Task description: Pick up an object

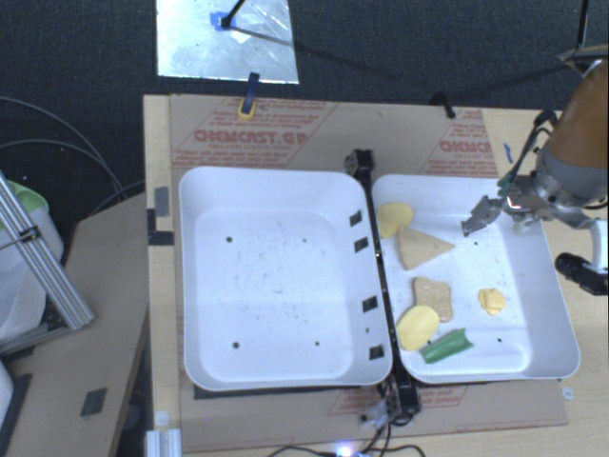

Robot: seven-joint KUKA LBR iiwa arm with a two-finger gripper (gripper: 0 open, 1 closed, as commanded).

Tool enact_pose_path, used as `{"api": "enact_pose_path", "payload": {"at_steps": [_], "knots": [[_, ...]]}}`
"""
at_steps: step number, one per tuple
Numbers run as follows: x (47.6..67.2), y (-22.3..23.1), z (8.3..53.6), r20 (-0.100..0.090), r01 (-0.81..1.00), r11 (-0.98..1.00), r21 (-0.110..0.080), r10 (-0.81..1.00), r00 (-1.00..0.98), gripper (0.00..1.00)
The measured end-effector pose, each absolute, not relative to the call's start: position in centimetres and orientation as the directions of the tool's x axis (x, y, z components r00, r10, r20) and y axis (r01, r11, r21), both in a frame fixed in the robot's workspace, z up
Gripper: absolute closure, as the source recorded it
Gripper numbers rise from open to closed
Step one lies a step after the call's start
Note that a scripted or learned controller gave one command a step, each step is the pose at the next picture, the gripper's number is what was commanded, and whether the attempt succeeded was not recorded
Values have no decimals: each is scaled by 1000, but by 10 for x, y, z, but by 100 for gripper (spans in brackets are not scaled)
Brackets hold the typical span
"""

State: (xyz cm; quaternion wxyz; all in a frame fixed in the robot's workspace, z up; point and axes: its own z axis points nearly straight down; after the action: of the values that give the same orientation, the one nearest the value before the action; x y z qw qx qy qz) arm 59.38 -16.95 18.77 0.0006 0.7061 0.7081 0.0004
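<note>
The right bin (pixel 547 255) holds several toy foods. A yellow round piece (pixel 393 219) lies at its far left, with a pale wedge (pixel 423 248) just below it. Toward the front are a tan slice (pixel 433 296), a yellow lump (pixel 417 327) and a green pod (pixel 445 346). A small yellow piece (pixel 492 301) lies alone to the right. My gripper (pixel 474 224) hangs over the bin's upper middle, right of the wedge and apart from it, with nothing seen in it.
The left bin (pixel 200 255) stands beside the right one, with a black divider (pixel 373 255) between them. Both rest on a cardboard sheet (pixel 276 131). A metal frame (pixel 38 265) stands at the far left.
</note>
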Motion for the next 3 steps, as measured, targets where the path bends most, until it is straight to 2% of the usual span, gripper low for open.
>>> {"api": "enact_pose_path", "payload": {"at_steps": [1, 2, 3], "knots": [[516, -134, 199, 2, 1000, 1, -2, 1000, -1, 0], [486, -27, 183, 5, 1000, 14, -2, 1000, -14, 0], [487, -108, 81, 0, 1000, -5, -1, 1000, 5, 0]]}}
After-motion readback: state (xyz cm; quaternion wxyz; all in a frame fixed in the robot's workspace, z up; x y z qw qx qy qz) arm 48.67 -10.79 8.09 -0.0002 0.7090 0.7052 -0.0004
